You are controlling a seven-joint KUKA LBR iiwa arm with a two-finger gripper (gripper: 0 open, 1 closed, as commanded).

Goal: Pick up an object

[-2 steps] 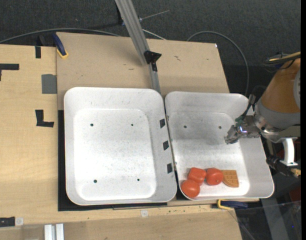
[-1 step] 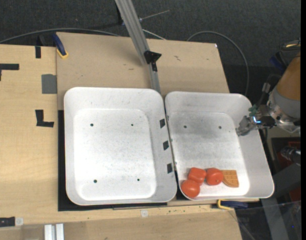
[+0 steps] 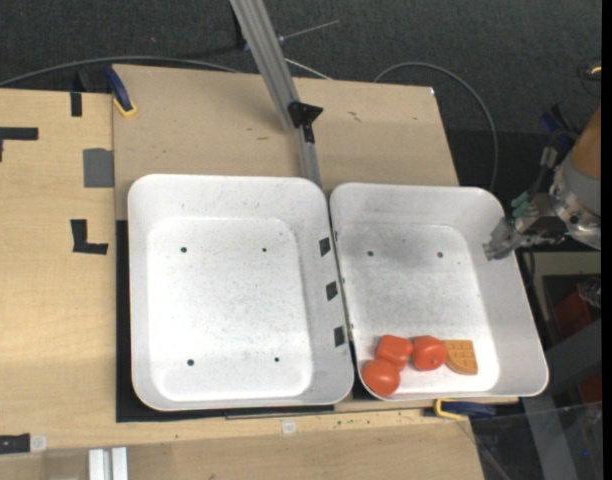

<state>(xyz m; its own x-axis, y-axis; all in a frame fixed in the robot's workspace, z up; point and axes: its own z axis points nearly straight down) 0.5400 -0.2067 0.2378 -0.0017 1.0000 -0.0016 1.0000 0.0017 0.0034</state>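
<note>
Three red-orange rounded pieces (image 3: pixel 398 358) lie clustered at the near edge of the right bin (image 3: pixel 406 218), with a tan waffle-like piece (image 3: pixel 461 356) just to their right. My gripper (image 3: pixel 508 234) hovers at the right rim of that bin, well above and to the right of the cluster. Nothing shows between its fingers.
The left bin (image 3: pixel 226 193) sits beside the right one, joined by black clips. A grey metal pole (image 3: pixel 271 53) slants in from the top over the bench. Black tape marks and a blue-yellow clamp (image 3: pixel 121 93) lie on the wooden bench at left.
</note>
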